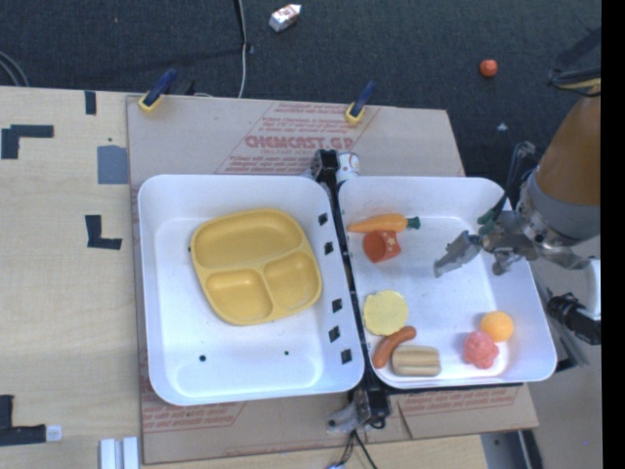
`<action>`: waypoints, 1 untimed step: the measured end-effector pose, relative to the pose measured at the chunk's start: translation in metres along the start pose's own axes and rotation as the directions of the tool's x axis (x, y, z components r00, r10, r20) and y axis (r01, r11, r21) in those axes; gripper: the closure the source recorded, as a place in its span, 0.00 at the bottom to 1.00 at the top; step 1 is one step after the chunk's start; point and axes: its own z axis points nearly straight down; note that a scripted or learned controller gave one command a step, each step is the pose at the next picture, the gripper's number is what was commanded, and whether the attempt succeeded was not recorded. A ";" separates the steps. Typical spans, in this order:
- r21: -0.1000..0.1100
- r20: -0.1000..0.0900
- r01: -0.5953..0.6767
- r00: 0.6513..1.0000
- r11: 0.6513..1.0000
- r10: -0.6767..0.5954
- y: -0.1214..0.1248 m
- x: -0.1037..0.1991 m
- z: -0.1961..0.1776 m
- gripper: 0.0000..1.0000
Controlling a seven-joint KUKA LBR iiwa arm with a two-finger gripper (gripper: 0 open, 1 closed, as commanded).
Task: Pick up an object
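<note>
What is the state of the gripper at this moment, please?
Gripper: above the right bin, nothing seen held; whether it is open or closed cannot be told.

Red print runs across the brown cardboard sheet [283, 145] that lies under the two white bins — the largest line seems to read "CHEMCAST GP", seen upside down and partly blurred. Smaller red lines around it are too faint to make out — nothing else carries legible lettering.
</note>
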 end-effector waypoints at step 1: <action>0.000 0.001 0.004 1.000 1.000 -0.004 0.074 0.023 0.080 0.00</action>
